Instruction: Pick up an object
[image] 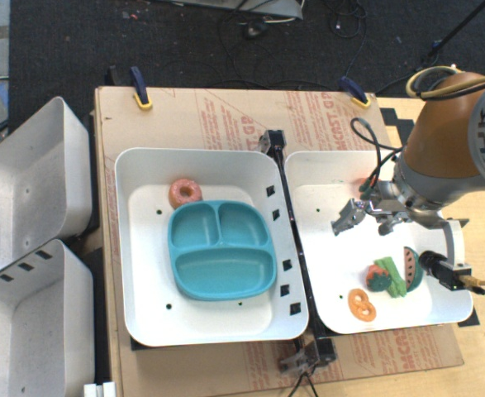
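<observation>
Right now my gripper hangs over the upper middle of the right bin, at the right of the frame, and I cannot tell how my jaws stand; nothing shows between them. I judge I am poised above bare floor because the things worth picking sit lower, clustered toward that bin's lower right corner: a green toy touching a watermelon slice, and an orange pretzel just beside them, nearer the bottom rim. Any of these would serve. The left bin, centre of the frame, holds a teal tray lying flat, with a donut just above its upper left corner. The tray looks too broad for me.
</observation>
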Tool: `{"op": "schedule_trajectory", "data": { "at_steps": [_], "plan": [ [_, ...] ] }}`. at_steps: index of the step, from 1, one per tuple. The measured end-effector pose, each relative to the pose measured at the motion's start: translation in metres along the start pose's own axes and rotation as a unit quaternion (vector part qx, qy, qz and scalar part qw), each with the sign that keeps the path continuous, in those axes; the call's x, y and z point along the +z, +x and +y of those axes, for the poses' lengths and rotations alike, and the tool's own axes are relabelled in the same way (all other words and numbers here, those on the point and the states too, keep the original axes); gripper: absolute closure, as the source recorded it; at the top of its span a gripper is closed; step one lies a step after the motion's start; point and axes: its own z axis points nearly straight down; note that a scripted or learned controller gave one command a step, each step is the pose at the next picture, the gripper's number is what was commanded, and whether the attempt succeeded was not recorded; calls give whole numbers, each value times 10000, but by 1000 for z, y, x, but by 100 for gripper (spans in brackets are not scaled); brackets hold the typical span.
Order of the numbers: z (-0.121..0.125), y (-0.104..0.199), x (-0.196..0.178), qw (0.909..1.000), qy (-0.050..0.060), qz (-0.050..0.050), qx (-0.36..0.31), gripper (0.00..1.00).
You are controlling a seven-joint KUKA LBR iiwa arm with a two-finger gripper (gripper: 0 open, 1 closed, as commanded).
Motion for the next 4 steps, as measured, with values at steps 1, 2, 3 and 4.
{"op": "schedule_trajectory", "data": {
  "at_steps": [1, 2, 3, 4],
  "plan": [
    [3, 0, -7, 10000, -65, -8, -12, 0],
    [-3, -3, 55, 10000, -36, -4, 6, 0],
    [-4, -3, 103, 10000, -49, -6, 2, 0],
    [-3, -3, 90, 10000, -66, -6, 12, 100]
  ]
}}
